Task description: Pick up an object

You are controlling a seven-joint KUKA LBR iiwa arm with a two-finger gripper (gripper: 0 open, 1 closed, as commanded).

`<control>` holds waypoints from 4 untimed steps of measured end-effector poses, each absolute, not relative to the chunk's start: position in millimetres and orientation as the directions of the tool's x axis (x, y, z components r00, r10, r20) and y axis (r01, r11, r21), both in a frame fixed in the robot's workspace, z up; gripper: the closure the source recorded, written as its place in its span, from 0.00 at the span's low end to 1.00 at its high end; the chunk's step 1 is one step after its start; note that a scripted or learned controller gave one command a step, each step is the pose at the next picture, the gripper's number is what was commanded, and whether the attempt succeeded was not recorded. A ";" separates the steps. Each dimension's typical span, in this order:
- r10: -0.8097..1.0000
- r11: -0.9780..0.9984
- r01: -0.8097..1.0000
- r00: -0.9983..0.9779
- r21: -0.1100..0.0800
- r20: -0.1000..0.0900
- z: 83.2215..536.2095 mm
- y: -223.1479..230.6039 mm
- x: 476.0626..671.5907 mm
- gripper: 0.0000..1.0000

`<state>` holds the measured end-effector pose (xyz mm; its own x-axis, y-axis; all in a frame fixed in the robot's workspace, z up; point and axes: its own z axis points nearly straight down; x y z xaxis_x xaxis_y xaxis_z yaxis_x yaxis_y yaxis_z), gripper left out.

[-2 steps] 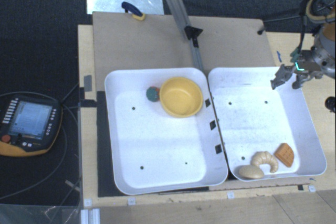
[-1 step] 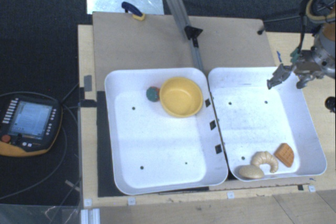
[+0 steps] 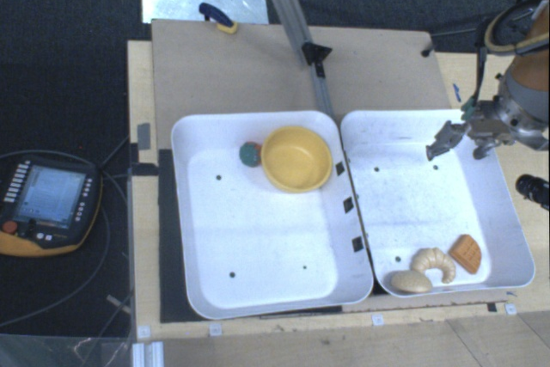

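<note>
My gripper [image 3: 457,149] hovers over the upper right part of the right bin [image 3: 404,193], open, with nothing between its fingers. Far below it, in that bin's lower right corner, lie a pale croissant [image 3: 436,261], a beige oval piece [image 3: 410,281] and an orange waffle-like piece [image 3: 466,253]. The left bin [image 3: 258,262] holds a yellow bowl [image 3: 296,159] near its top edge, with a small green and red ball [image 3: 250,153] touching the bowl's left side.
A metal pole [image 3: 290,4] slants across the board behind the bins. A blue and yellow clamp [image 3: 218,16] sits at the board's far edge. A teach pendant [image 3: 43,206] lies off the bench at left. Black clips [image 3: 349,204] join the bins.
</note>
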<state>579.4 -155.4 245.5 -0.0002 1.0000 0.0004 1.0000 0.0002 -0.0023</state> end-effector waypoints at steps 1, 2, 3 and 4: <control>1.000 0.000 1.000 0.000 -0.004 0.001 184.9 -151.4 574.1 0.00; 1.000 0.001 1.000 -0.001 -0.004 0.001 125.7 -145.3 578.2 0.00; 1.000 0.000 1.000 0.000 0.002 0.000 139.0 -146.0 579.7 1.00; 1.000 0.001 1.000 -0.001 0.004 -0.001 182.1 -142.6 578.9 1.00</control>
<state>578.9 -142.6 182.1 -0.0009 1.0000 -0.0007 1.0000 0.0009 0.0043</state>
